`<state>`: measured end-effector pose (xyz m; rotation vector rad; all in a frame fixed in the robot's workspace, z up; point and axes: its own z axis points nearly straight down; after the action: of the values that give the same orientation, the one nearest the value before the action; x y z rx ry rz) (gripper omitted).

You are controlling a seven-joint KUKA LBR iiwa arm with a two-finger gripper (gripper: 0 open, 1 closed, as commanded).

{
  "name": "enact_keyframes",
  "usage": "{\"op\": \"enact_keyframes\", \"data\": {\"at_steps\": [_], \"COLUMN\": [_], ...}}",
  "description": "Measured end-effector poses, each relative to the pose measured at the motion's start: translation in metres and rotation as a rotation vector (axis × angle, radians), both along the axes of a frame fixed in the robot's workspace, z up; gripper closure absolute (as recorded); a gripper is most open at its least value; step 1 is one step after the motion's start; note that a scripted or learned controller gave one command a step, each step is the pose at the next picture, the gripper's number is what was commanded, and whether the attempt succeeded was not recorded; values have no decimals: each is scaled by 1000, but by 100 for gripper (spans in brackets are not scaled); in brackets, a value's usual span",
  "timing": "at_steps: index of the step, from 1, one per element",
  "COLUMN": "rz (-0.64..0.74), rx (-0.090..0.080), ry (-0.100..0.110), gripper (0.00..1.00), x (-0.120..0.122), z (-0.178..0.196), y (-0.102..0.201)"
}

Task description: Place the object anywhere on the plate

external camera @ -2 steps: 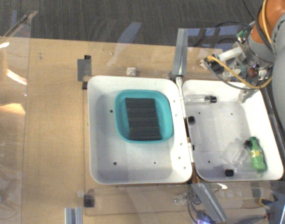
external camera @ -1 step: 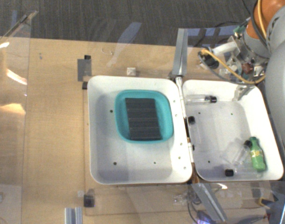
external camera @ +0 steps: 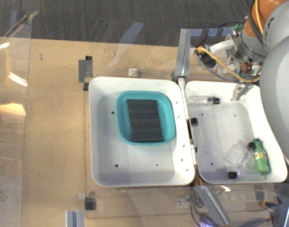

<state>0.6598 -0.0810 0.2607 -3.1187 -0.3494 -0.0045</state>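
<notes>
Two shallow white bins are sitting side by side on the tabletop [external camera: 49,126], and the split between them is explaining most of the layout: the left bin [external camera: 101,169] is serving as the target side, the right bin [external camera: 220,174] as the supply side.

The teal plate [external camera: 123,108] is lying flat in the upper middle of the left bin, well apart from the walls, so it is offering a broad landing area. A dark ribbed block [external camera: 145,121] is resting flat on the plate, inside its rim and roughly centred. If this block is the object meant, the placing is looking done, since it is lying wholly on the plate with nothing touching it.

In the right bin, a clear tube [external camera: 203,100] is lying near the far wall, and a green bottle [external camera: 261,157] is lying against the near right corner beside a clear plastic piece [external camera: 239,155]. These are sitting where loose things tend to settle, against walls, which is making them harder to reach.

The arm [external camera: 276,79] is reaching in from the right over the right bin's far corner. The tool [external camera: 240,91] is hanging just above that bin's rim, well apart from the plate; whether it is spread or pressed together I cannot tell, and nothing is visibly gripped in it.
</notes>
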Motion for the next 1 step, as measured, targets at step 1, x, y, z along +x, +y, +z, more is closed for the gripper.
{"op": "enact_keyframes", "data": {"at_steps": [1], "rz": [-19], "rx": [0], "ry": [1], "gripper": [0], "x": [-4], "z": [0], "y": [-4]}}
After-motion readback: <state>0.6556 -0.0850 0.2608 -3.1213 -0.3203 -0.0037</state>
